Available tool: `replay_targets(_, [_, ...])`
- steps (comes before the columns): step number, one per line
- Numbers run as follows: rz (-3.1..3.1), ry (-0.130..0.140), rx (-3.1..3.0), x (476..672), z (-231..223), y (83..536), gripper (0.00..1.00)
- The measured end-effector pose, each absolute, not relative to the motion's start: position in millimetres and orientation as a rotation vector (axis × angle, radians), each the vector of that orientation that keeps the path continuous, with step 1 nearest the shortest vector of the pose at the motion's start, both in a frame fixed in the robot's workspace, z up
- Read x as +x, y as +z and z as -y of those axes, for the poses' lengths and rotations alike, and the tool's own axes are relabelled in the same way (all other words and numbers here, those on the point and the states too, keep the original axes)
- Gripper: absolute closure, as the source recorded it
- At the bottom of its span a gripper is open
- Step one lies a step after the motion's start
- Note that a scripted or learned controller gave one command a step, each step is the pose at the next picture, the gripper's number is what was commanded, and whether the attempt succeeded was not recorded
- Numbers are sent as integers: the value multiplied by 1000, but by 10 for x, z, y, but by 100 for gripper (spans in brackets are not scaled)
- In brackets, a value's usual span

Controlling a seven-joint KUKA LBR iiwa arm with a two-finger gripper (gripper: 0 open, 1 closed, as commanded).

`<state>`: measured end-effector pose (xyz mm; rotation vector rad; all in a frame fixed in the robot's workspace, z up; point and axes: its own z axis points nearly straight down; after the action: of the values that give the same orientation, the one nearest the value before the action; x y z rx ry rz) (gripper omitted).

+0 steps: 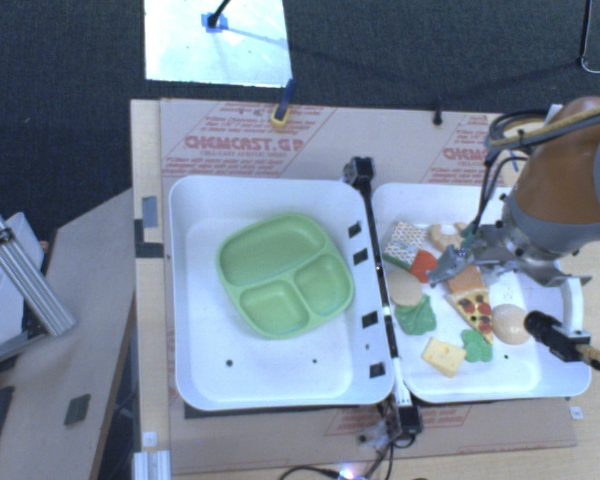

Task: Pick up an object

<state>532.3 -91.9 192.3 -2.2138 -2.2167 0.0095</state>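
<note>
Several toy foods lie in the right bin (540, 378): a waffle square (405, 236), a red piece (423, 264), a beige round (405, 290), a green leafy piece (416, 316), a yellow cheese wedge (443, 356), a pizza slice (473, 310), an orange slab (467, 280) and a pale egg shape (510, 324). My gripper (448, 265) hangs low over this bin, just right of the red piece and above the orange slab. I see nothing lifted in it. The arm's body hides the bin's right part.
The left bin (195, 368) holds a green three-compartment plate (285, 275). A black divider strip (375, 278) runs between the bins. A small green piece (475, 343) and a tan cookie (442, 235) also lie in the right bin. A black cylinder (552, 336) juts from the arm.
</note>
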Motion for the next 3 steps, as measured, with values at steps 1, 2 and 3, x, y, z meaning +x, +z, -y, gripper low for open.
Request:
replay_targets(1, [2225,-1,-2218,5351,919,1975,0])
replay_targets(2, [2220,4,-2217,5280,834,1426,0])
replay_targets(3, [2219,3,-2218,5273,828,899,0])
